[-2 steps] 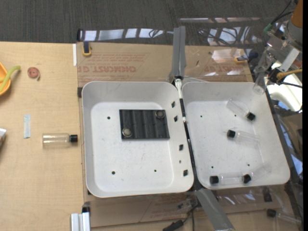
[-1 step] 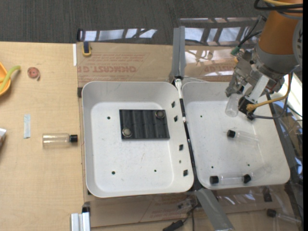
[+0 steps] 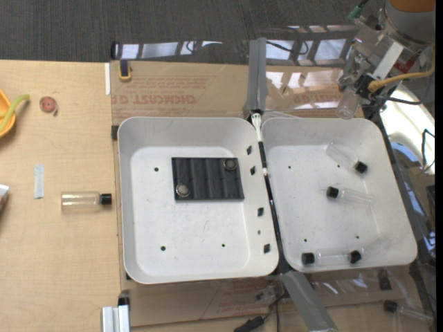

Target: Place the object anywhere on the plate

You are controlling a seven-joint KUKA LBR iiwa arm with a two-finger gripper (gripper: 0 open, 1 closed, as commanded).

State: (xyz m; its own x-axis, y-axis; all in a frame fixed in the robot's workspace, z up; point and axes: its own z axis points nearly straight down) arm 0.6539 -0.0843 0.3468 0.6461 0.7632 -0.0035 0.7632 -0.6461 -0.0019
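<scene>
Tool (image 3: 353, 88), upper right: grips clear plastic vial (image 3: 346, 104). Dark ribbed rectangular plate (image 3: 208, 178), centre-left: best approached high, clearing the bin wall, released centrally.

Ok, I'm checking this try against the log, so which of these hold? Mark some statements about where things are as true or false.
1. The black plate lies in the left bin. True.
2. The gripper is above the black plate. False: it is by the far edge of the right bin.
3. Clear vials with black caps lie in the right bin. True.
4. The bench vial lies right of both bins. False: it lies left of the left bin.
</scene>
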